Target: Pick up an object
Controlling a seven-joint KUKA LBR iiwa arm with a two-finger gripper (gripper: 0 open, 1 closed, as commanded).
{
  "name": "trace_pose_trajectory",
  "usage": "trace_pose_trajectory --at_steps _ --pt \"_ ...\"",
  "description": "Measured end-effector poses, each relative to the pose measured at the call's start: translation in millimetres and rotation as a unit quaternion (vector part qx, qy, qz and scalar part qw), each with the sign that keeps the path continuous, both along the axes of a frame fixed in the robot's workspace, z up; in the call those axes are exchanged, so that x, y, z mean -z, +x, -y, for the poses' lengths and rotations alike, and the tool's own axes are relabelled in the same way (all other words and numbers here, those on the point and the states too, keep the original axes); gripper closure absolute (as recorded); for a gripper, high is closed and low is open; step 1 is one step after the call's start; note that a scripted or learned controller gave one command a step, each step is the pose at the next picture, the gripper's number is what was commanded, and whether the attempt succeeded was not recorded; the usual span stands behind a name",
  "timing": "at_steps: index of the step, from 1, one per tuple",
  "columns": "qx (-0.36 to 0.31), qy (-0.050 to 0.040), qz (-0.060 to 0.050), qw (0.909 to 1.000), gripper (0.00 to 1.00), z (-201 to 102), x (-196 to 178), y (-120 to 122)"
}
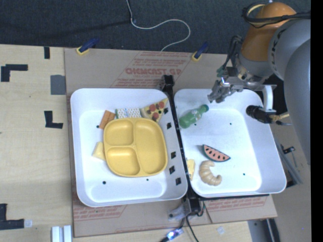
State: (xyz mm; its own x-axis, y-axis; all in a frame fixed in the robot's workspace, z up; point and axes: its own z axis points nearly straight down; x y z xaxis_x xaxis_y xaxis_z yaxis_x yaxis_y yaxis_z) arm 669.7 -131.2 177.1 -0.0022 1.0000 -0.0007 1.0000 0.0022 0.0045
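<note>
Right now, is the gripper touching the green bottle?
Apart. The camera view shows bare white bin floor between the gripper and the green bottle.

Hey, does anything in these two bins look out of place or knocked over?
The green bottle lies on its side in the right bin, against the divider. In the left bin, the yellow divided plate sits on top of several small items, partly burying them.

A bulky, smooth grey robot arm [298, 49] carries a rounded glossy orange band [262, 26] above its wrist. Thin dark cables run down to a small metallic gripper [220, 92] of grey and black parts.
</note>
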Motion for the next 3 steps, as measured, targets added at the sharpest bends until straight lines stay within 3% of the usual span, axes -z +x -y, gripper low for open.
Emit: trace_pose_trajectory --at_steps 1,3 --pt "0.0 0.0002 0.0 1.0 1.0 -1 -51 1" --pt "-0.001 0.0011 -0.004 1.0 1.0 -92 -65 -61"
